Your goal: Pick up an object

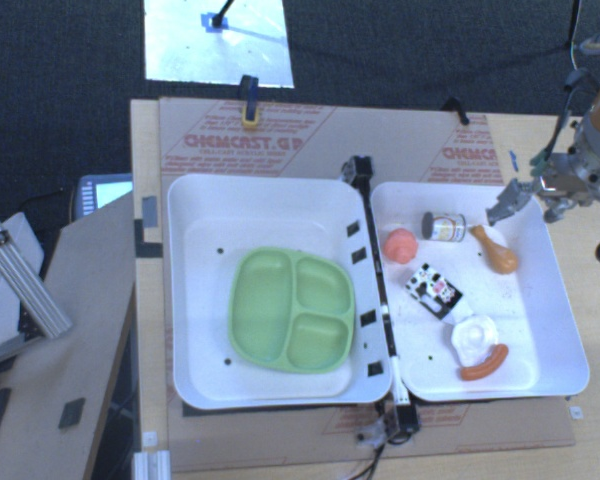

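Pincer [507, 206] hovering over right bin [570, 353], near its far right rim; cannot tell its state. Closest: chicken drumstick [495, 249], just below, lying flat beside small jar [444, 228]. Best to drop straight down, straddling the drumstick's narrow end. Left bin [195, 373] carrying green divided plate [290, 311]. Underneath, cardboard-covered table [310, 133], dark carpet [60, 58] beyond.

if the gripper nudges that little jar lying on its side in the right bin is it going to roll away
Probably. The small jar looks cylindrical and lies on its side on the right bin's smooth floor, so a sideways push would likely roll it. The pink ball close beside it might stop it. It looks small, so likely light.
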{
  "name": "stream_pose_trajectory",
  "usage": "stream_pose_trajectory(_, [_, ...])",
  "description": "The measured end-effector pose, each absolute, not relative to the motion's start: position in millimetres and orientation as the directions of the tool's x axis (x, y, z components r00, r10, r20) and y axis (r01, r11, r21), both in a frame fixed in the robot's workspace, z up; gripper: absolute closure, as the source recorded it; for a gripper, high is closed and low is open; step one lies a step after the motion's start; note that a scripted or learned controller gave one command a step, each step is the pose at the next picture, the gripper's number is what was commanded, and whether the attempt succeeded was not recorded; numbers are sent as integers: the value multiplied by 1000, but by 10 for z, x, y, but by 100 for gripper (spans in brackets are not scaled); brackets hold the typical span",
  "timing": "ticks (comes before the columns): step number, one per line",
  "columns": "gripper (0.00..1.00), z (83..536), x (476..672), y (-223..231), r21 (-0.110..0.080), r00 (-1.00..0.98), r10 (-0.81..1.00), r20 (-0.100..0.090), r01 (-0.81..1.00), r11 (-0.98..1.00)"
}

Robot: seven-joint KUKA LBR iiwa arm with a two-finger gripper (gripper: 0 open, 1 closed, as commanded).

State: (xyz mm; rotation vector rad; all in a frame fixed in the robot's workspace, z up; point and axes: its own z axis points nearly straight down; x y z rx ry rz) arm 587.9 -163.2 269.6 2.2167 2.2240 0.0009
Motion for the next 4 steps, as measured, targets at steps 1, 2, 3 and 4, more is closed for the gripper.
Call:
stream_pose_trajectory(1, [0,2265,5827,-1639,-2,-1,1000,0,1000,1])
stream_pose_trajectory(2, [0,1801,5860,-1716,-2,-1,1000,0,1000,1])
stream_pose_trajectory(3, [0,1183,5887,-1733,-4,-1,1000,1,1000,1])
stream_pose_trajectory(4, [100,1325,5910,-1740,4,0,1000,-2,1000,0])
